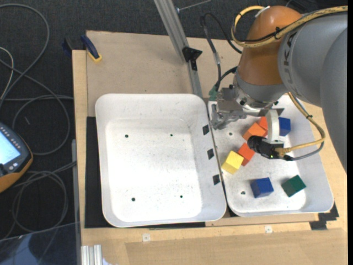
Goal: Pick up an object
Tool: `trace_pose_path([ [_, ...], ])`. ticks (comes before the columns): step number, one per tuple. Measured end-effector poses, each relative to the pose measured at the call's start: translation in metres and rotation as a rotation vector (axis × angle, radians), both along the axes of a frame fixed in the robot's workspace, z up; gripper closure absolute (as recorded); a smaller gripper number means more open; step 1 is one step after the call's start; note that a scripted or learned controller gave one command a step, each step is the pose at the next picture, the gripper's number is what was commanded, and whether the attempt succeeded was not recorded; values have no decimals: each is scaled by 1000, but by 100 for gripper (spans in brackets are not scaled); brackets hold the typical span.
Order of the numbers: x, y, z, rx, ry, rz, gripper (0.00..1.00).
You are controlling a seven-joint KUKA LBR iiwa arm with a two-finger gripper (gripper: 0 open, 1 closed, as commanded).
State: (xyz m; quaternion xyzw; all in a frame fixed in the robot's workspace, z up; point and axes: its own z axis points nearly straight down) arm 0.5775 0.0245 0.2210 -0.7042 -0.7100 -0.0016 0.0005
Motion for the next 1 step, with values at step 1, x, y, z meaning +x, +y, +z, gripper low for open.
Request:
trace_pose_path([
  [1, 19, 48, 15, 0, -1, -2, 100],
])
